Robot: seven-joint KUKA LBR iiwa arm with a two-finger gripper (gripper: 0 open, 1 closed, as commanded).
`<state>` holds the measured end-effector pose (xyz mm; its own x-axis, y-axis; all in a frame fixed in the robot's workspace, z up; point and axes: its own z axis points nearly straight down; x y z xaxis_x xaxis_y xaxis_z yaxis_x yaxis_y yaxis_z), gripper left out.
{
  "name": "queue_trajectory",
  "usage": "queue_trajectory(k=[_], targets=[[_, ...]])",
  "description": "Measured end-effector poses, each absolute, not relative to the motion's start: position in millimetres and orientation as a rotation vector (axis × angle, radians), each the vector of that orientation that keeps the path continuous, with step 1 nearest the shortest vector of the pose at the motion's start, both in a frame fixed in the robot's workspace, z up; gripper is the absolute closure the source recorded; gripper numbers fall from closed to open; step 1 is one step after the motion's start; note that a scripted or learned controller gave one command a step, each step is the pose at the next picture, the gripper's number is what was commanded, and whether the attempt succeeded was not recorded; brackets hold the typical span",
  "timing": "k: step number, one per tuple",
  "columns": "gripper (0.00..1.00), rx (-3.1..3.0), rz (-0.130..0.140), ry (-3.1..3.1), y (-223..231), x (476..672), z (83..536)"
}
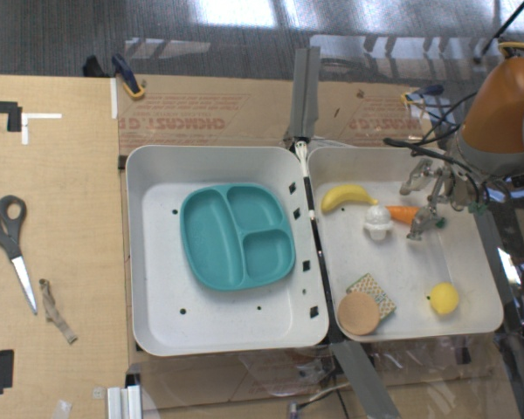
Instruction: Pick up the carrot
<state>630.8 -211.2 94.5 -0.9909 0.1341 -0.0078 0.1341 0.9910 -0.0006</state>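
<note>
The small orange carrot (400,214) lies in the right bin (472,317), near its back, touching a white garlic-like item (378,222) on its left. My gripper (416,209) hangs just right of the carrot, low over the bin floor. Its two metal fingers (414,182) are spread apart, one behind the carrot's right end and one in front of it. The fingers stand open and are not closed on the carrot.
In the right bin are also a yellow banana (347,197) at the back left, a lemon (444,299) at the front right, and a tan round disc (360,313) on a patterned square at the front left. A teal divided plate (237,236) sits in the left bin (148,260). Scissors (11,243) lie on the bench at the left.
</note>
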Motion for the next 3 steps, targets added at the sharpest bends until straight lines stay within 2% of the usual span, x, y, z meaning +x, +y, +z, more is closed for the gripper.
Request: queue_trajectory(k=[1, 2, 3], targets=[[0.0, 0.429, -0.002, 3.104, -205.2, 651.4, 94.7], [1.0, 0.423, -0.004, 3.098, -204.3, 653.4, 106.0], [1.0, 0.807, -0.001, 3.031, -152.9, 630.7, 185.9]])
